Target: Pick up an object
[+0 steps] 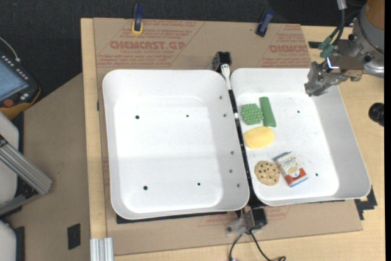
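Note:
The right bin [330,131] holds several small items near its left side. A green bumpy piece [250,112] lies beside a green stick [267,111]. Below them rests a yellow lemon-shaped piece [259,137]. Nearer the front are a brown cookie [267,172] and a small red, white and blue carton [290,169]. My gripper [316,84] hangs over the bin's far right corner, well away from all the items, with nothing visible between its fingers.
The left bin [165,143] sits beside the right one on a cardboard sheet [183,40]. Two clamps [138,20] [265,21] pin the sheet's far edge. A black fitting [222,62] sits where the bins meet at the back.

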Motion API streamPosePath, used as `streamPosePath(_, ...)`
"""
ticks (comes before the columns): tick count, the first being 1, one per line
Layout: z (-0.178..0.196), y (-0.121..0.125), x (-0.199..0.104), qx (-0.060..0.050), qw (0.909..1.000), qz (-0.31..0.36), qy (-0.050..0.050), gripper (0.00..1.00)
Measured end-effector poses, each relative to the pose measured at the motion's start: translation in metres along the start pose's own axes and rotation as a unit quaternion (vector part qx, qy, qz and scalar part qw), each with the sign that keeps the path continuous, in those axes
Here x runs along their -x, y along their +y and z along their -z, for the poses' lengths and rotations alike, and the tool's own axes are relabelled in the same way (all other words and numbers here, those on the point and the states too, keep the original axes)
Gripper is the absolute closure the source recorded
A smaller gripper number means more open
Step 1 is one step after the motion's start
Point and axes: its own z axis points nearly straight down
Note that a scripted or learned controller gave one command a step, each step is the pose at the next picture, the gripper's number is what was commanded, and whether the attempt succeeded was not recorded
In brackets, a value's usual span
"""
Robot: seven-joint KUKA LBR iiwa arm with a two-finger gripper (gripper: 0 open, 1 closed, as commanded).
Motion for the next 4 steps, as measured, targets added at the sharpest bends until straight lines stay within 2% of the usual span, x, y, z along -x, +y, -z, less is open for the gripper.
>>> streamPosePath(1,0.059,-0.039,-0.078,0.002,1.0,0.002,0.001,1.0)
streamPosePath(2,0.087,-0.038,-0.084,0.001,1.0,-0.002,0.0,1.0)
streamPosePath(3,0.007,-0.002,-0.058,-0.007,1.0,-0.005,-0.001,1.0)
streamPosePath(4,0.06,-0.04,-0.078,0.001,1.0,-0.002,0.001,1.0)
